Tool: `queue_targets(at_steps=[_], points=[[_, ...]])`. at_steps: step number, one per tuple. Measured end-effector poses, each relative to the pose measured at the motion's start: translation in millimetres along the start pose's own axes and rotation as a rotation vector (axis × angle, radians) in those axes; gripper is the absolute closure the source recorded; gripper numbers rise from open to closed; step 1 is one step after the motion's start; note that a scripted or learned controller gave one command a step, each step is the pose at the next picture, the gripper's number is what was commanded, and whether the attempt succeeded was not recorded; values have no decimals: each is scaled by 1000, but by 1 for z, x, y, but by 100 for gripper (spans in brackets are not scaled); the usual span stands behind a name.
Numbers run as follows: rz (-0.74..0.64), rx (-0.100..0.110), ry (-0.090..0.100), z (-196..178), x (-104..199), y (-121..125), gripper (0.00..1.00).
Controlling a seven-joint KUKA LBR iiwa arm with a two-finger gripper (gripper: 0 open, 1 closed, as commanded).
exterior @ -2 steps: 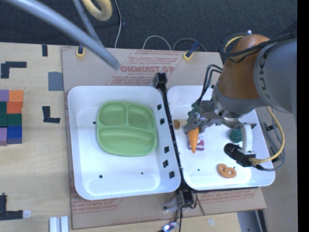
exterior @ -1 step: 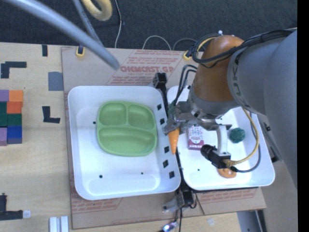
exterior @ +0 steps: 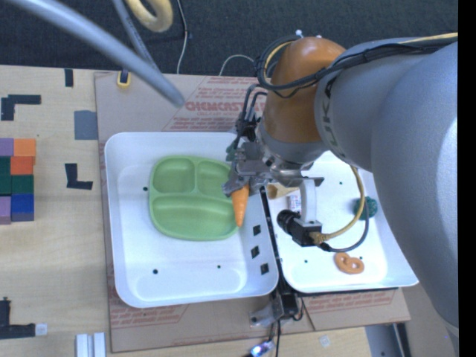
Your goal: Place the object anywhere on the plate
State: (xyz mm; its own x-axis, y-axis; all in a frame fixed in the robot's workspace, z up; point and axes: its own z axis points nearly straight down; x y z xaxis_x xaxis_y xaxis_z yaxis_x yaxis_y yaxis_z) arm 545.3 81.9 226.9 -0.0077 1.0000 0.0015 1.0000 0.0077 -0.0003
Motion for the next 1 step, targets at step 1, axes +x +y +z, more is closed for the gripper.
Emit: queue_targets(at_steps=[1], points=[[1,2,-1,13,48,-1,100]])
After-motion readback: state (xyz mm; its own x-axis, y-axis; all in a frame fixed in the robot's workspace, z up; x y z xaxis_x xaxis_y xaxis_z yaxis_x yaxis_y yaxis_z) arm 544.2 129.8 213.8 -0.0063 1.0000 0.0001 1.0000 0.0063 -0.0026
